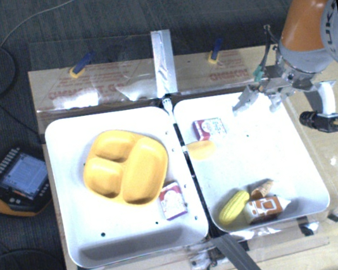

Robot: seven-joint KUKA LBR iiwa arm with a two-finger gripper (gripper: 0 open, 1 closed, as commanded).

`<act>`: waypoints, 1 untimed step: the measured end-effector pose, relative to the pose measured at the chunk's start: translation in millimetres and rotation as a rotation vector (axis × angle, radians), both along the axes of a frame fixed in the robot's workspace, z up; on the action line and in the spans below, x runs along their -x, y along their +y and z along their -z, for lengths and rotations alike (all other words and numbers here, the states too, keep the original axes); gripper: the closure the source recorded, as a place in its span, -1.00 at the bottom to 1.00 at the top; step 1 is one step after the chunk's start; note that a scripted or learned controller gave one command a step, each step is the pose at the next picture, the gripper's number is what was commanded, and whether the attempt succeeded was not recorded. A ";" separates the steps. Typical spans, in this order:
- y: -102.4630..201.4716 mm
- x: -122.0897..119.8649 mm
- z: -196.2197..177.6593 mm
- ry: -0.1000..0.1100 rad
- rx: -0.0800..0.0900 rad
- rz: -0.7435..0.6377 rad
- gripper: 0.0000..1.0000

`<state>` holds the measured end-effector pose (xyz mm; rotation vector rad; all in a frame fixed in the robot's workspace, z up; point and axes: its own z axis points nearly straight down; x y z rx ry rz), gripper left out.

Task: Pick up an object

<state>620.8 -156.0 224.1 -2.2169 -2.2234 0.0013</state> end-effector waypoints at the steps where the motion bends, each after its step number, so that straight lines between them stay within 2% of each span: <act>1: 20.4 -48.2 115.5 -0.003 0.003 -0.090 -1.00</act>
